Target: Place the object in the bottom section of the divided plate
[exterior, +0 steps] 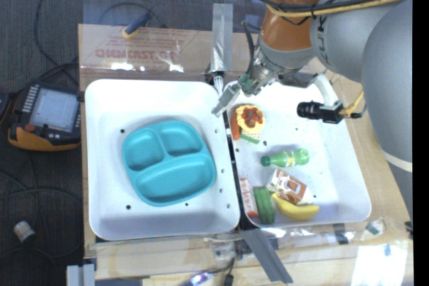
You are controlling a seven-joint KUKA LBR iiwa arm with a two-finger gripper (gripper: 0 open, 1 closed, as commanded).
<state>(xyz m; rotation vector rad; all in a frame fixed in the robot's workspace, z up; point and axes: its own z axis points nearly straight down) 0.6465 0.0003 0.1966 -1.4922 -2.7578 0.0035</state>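
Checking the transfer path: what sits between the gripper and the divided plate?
In the camera view, the raised white walls where the two bins meet lie between the gripper and the blue divided plate; otherwise bare bin floor.

The left white bin (107, 211) has lots of room around the blue divided plastic plate (169, 162), and nothing lies in its sections. The right white bin (335, 184) is crowded near its left wall: a green plastic bottle (285, 159), a yellow banana (295, 210), a small carton (288, 187). Its far right part is bare.
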